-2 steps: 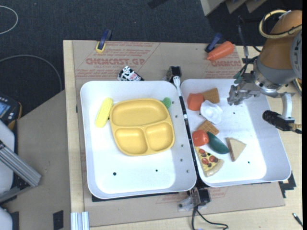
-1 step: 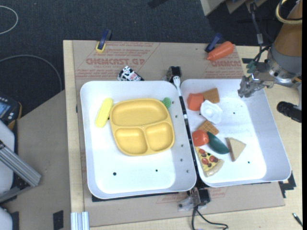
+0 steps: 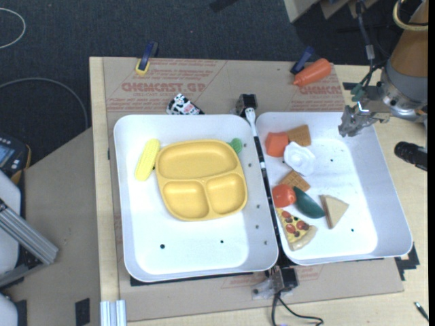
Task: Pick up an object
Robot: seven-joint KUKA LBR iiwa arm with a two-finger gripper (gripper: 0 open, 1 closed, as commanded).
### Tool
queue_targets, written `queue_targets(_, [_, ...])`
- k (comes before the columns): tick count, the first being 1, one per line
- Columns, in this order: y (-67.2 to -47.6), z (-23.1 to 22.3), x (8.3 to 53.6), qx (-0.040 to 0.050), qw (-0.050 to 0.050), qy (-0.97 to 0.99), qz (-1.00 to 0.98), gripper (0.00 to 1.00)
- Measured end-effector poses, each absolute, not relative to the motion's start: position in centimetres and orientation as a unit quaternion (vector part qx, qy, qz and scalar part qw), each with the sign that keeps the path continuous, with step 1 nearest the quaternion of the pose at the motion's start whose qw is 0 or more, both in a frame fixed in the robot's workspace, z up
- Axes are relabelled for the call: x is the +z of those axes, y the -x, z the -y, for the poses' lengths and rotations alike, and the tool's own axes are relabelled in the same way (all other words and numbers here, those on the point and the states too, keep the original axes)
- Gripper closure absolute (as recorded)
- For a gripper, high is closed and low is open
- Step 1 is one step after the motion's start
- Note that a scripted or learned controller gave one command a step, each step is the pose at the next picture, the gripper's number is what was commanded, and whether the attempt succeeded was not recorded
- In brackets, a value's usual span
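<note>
Nothing was picked up yet. The left bin held a yellow tray and corn. The toy food lay at the right bin's nine o'clock side. My gripper hung over its clear one o'clock corner; whether it was open, I could not tell.

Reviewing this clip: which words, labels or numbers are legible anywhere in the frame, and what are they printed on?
"CHEMCAST GP", red print, repeated in diagonal rows on the brown paper-faced board under the two white bins; only the row near the far-left corner reads with some confidence.
Other rows on that board: too faint or cut off to read.
Dark device at the left edge: too small and blurred to read.
</note>
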State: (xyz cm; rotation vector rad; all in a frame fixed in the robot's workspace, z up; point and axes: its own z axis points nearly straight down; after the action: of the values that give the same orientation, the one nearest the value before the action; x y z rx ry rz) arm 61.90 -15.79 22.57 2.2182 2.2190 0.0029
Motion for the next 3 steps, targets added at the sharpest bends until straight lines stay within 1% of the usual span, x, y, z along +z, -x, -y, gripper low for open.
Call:
queue_targets(1, [-58.6,11.9,21.6,-0.0006,-0.002,-0.706,-0.708,1.0])
queue_targets(2, [-55.4,9.0,22.9,-0.0004,-0.002,-0.706,-0.708,1.0])
queue_targets(3, [-54.2,8.5,23.5,-0.0001,-0.001,-0.707,-0.707,1.0])
